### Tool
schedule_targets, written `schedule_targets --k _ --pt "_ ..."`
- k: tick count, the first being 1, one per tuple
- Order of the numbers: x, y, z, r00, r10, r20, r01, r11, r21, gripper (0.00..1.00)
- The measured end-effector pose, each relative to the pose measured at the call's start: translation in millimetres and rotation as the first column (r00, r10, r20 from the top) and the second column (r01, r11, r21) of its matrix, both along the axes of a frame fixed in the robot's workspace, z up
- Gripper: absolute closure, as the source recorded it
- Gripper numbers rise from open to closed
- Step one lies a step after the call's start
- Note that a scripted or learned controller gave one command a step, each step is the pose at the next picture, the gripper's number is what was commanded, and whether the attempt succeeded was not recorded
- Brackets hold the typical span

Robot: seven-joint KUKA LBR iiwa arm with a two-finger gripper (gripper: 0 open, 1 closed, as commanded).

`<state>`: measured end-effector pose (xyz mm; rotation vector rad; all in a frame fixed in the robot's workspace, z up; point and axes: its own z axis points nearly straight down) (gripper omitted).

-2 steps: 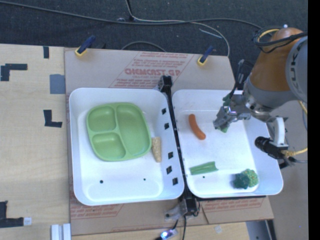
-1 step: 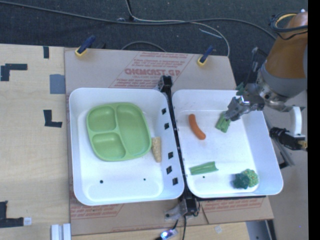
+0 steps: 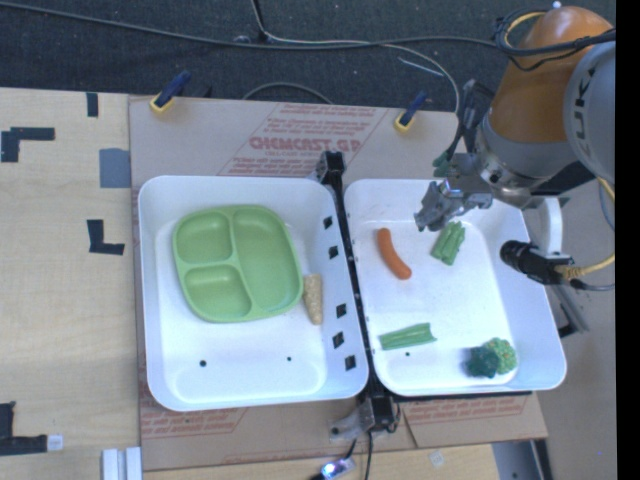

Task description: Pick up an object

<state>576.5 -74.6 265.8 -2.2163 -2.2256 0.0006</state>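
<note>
Fingers (image 3: pixel 436 218) above green vegetable (image 3: pixel 448 243)

even, soft light is falling from above, and both white bins (image 3: pixel 160 268) are showing bright without harsh glare. short faint shadows are sitting under the objects. detail is looking slightly soft and grainy, and the arm (image 3: pixel 550 68) is blurring a little.

Smooth glossy plastic bins (image 3: pixel 160 298), a matt green plastic tray (image 3: pixel 237 263) (three compartments), on printed cardboard (image 3: pixel 300 138) over a wooden surface (image 3: pixel 50 308).
</note>
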Motion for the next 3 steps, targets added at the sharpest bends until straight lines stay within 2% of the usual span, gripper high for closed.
schedule_targets --k 2,3 --pt "24 90 -37 1.0 0.001 -0.003 -0.001 1.0 0.0 1.0" --pt "46 148 -42 1.0 0.003 0.0 -0.003 1.0 0.001 1.0"
